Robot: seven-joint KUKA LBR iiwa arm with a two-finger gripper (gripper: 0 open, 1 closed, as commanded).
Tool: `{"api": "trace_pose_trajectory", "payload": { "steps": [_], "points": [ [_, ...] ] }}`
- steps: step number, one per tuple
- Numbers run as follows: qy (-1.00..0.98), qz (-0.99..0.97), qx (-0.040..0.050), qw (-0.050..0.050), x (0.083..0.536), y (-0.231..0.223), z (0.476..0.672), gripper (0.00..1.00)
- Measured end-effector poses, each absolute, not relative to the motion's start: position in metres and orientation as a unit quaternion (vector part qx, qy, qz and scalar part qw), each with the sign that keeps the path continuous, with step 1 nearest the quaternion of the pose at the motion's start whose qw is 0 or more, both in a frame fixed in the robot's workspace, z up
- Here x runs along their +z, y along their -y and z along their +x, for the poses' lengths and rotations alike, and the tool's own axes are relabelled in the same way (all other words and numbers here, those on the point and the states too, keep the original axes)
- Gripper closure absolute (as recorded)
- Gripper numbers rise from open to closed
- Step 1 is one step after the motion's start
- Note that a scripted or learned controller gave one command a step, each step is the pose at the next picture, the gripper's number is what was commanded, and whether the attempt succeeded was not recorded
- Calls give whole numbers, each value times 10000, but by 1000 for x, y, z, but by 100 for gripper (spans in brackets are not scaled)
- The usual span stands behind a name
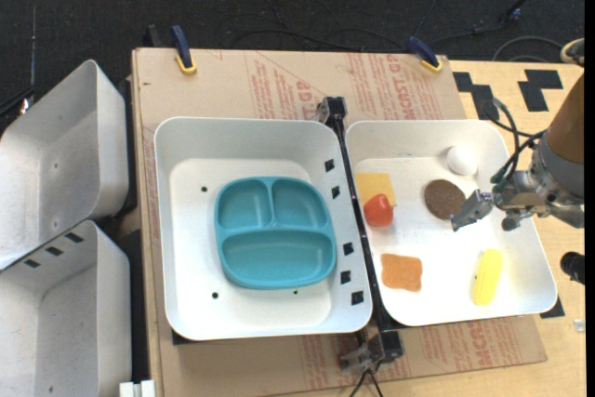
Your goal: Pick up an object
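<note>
Nearest the camera in the right bin [535, 297] lies a yellow object [486, 275], oblong and rounded like a corn cob or banana, its long axis running nearly up and down the view with the top leaning slightly right. Left of it sits an orange, roughly square piece [402, 271], lying flat. Further back, a red tomato-like thing [378, 210] touches the lower edge of a yellow block [375, 187], both close to the divider between the bins. A brown disc [443, 197] rests mid-bin, and a small white ball [461, 159] lies behind it, near the back wall.

The gripper [490, 210] hangs just right of the brown disc and above the yellow object; its two dark fingers look spread apart with nothing between them, though the slanted view makes this uncertain.

The left bin [177, 200] holds a teal divided plate [275, 232], long axis tilted slightly off the bin's sides
</note>
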State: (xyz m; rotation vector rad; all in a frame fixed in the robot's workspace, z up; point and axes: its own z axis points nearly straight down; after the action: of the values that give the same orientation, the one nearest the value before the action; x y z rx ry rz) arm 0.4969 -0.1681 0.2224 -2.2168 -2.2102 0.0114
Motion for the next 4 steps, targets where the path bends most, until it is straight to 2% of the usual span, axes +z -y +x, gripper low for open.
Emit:
{"api": "trace_pose_trajectory", "payload": {
  "steps": [1, 3, 4],
  "points": [
    [7074, -7068, 2, 3, 229, 168, 500, 0],
    [7066, -7076, 12, 24, 139, 163, 494, 0],
    [7059, -7083, 0, 2, 91, 163, 494, 0]
  ]
}}
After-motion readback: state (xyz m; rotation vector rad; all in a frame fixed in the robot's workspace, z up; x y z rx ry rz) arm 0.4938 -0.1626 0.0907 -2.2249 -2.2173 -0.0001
